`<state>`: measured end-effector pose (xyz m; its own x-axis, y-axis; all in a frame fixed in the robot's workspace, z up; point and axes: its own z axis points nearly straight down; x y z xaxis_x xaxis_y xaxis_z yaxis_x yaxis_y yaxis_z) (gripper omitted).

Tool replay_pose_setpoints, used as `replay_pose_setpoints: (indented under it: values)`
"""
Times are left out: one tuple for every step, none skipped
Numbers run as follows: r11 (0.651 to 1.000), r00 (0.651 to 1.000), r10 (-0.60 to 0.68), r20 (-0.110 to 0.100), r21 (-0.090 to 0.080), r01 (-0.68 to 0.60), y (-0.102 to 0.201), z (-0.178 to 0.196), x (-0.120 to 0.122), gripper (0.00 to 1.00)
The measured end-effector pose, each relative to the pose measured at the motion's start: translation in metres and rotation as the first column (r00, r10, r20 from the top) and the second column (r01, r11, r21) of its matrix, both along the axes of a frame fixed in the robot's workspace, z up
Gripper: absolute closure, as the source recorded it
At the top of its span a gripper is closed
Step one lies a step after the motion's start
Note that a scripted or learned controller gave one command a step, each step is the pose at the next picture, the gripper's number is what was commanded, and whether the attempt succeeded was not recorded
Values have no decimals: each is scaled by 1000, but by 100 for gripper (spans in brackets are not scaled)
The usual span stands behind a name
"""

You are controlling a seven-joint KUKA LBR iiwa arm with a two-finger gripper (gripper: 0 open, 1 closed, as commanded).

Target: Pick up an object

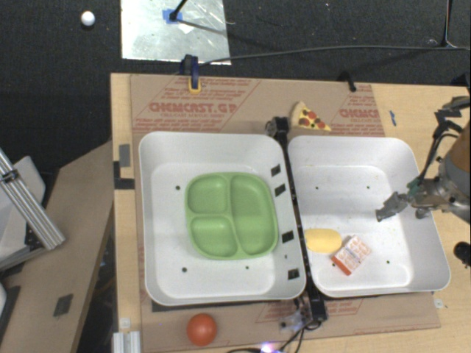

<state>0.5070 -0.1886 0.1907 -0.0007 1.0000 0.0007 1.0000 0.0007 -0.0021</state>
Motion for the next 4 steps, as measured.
replay_pose_setpoints:
  values:
    - [1000, 1000, 1, -1, 1, -1, 8, -60, 0, 0]
    - [1000, 1000, 1, 6, -2, -1, 7, -46, 1, 100]
    - [1000, 1000, 3, 8, -3, -3, 8, -2, 0, 100]
    - [1000, 1000, 4, 9, -3, -4, 7, 44, 1, 100]
